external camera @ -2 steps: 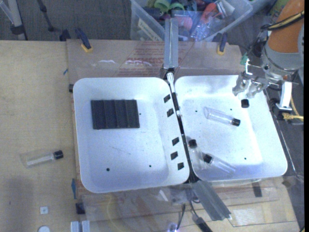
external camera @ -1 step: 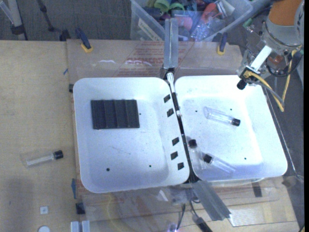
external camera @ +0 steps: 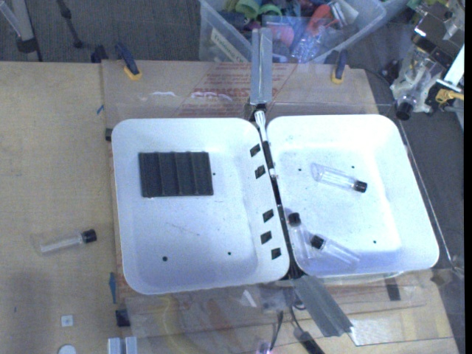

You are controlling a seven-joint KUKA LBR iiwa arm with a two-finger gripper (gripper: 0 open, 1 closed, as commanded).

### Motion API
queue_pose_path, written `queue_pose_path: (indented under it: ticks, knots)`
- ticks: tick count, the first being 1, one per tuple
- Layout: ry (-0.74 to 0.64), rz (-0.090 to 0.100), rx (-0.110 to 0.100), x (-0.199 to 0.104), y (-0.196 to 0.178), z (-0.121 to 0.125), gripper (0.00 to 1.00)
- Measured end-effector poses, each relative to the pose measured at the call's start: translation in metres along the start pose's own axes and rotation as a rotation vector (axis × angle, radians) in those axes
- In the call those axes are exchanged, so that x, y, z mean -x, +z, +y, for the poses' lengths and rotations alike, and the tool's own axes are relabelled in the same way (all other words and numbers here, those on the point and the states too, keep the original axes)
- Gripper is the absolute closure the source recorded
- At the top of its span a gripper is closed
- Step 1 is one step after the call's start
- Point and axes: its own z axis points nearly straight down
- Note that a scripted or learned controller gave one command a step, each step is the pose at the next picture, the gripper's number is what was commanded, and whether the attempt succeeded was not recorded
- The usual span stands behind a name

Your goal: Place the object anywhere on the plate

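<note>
Wooden desk (external camera: 51,124) on a grey carpeted floor (external camera: 110,13), seen from above at a slant. Two shallow white bins sit side by side and touch along a central seam marked by a row of small black tabs (external camera: 265,216). The left bin (external camera: 184,271) holds a dark ribbed plate (external camera: 175,174), lying flat in its upper left part with nothing on it. The right bin (external camera: 369,135) holds three clear tubes with black caps. One tube (external camera: 338,177) lies alone near the middle, its cap pointing right. A second tube (external camera: 296,231) lies against the bin's left wall, and a third tube (external camera: 333,251) lies just beside it toward the lower edge. All three are well apart from the plate. A fourth tube (external camera: 65,241) lies on the bare desk to the left of the left bin. A grey metal bar (external camera: 259,65) runs from the far edge of the desk to the seam, with a clamp (external camera: 130,66) to its left and another clamp (external camera: 338,71) to its right. Behind the desk stands a clear storage box (external camera: 295,13) of coloured items. Pale equipment (external camera: 428,57) stands at the upper right, its details too small to tell.
</note>
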Motion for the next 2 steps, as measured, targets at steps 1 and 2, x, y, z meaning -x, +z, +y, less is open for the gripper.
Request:
queue_pose_path:
  ticks: [1, 2]
  knots:
    - [0.327, -0.003, -0.005, -0.004, 0.035, -0.081, 1.0]
    - [0.546, 0.001, 0.001, -0.013, -0.001, -0.176, 1.0]
